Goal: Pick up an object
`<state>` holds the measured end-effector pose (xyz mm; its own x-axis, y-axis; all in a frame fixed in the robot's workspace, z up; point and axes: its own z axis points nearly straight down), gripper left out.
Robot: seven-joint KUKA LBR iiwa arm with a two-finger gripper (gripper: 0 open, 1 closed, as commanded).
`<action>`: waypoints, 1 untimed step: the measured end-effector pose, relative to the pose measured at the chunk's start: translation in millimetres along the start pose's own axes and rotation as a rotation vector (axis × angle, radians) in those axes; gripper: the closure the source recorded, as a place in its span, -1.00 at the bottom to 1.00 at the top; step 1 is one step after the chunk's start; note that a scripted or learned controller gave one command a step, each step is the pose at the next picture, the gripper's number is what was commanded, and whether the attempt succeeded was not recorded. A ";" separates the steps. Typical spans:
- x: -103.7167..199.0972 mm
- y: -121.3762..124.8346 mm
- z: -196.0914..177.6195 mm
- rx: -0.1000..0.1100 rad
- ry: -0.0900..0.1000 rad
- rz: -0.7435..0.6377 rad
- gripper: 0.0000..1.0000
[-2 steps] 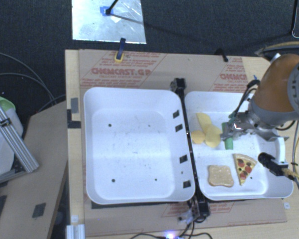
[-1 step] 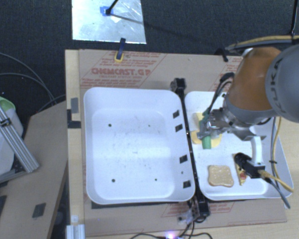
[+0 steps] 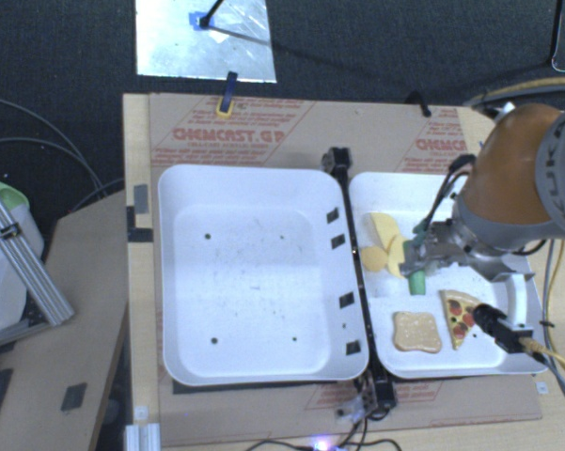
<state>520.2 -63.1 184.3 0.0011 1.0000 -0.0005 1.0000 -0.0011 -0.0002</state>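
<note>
Right of frame centre, the pincer [image 3: 415, 269] sits low in the right white bin [image 3: 395, 186], touching a green cylinder [image 3: 417, 283] beside pale yellow pieces [image 3: 384, 242]; whether it grips, I cannot tell.

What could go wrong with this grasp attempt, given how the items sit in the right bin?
1. The gripper sits where the green piece touches the yellow pieces; it may pinch both or knock one aside.
2. Bread slice and pizza slice lie flat and close together, likely hard to grip.
</note>
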 end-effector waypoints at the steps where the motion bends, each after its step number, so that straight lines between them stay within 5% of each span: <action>1: 53.4 12.6 -96.0 -0.012 0.003 -0.012 1.00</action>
